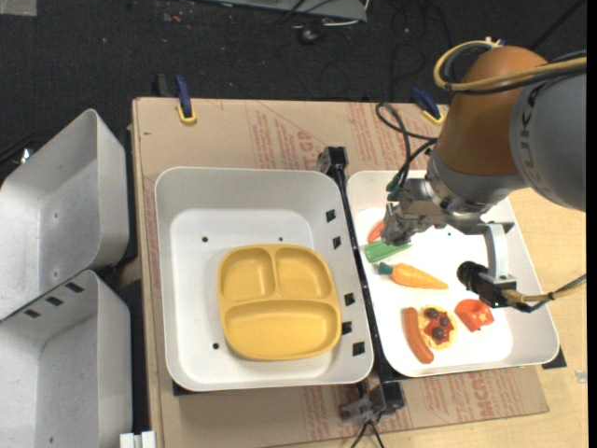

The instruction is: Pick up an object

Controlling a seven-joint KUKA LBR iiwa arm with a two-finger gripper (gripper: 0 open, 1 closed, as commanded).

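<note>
fingers can't be read from this angle; the gripper [399, 224] hangs low over the right bin's [534, 351] left side, just above a green piece [385, 250] and beside a carrot [417, 275]. a sausage [416, 334], tart [437, 326] and red piece [474, 314] lie nearer the front. risk, as i judge it: closing on the crowded green and carrot could nudge both aside and grip neither. the tray [277, 301] sits in the left bin [177, 278].

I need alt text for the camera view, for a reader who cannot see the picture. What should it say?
A grey and orange robot arm lowers its gripper into the right white bin, just above a green toy, near a toy carrot, sausage, small pizza and red piece. The left white bin holds a yellow divided tray.
</note>
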